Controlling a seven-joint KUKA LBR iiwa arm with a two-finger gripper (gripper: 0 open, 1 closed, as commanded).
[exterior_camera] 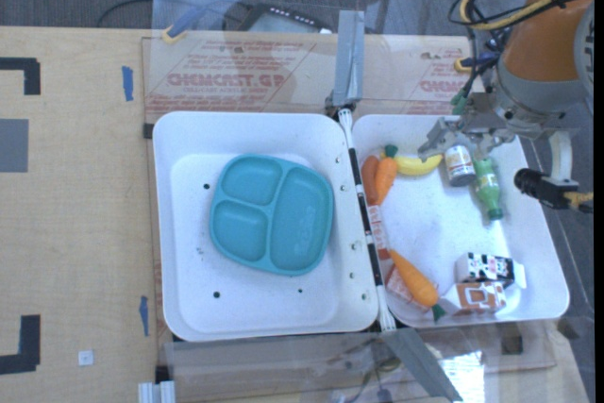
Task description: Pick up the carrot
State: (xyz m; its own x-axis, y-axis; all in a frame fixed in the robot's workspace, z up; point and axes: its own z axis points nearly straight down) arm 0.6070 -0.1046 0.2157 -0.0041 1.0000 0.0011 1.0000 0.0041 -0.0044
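Two shallow white bins sat side by side on the bench. The left bin carried a teal divided plate near its middle.

The right bin held the loose items. A carrot lay near the front of this bin, close to the dividing wall, angled with its thick end toward the rear and its tip toward the front right. A second carrot lay against the dividing wall at the rear left of the same bin, touching a banana just to its right. A small can and a green bottle lay beside each other toward the rear right. A small carton with black and white markings and an orange and white carton lay at the front right, near the first carrot.

The arm reached in from the right, with the hand over the rear of the right bin, above the can and well apart from the front carrot. Whether the hand was spread or pressed together could not be told. Nothing was seen between its fingers.
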